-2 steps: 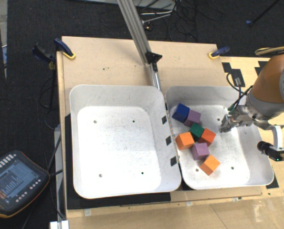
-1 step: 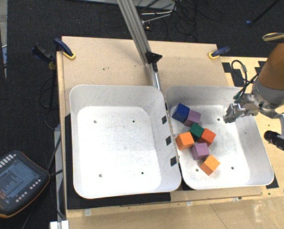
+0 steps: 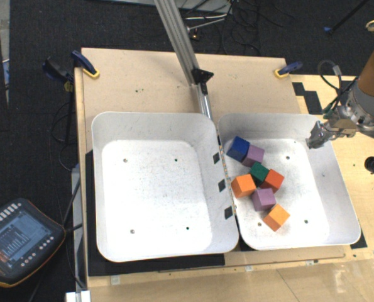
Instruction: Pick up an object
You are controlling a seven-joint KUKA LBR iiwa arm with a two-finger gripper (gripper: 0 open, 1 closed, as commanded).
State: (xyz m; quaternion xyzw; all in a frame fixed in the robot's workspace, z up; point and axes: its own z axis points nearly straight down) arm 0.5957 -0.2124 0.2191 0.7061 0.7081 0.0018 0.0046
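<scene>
Mostly cubes (image 3: 257, 180), blue, purple, green, orange

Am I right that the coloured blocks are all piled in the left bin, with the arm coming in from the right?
Not quite. The blocks lie in the right bin, clustered near its left wall, as the camera view shows. The left bin is not where they are. The rest holds: the arm does come in from the right.
</scene>
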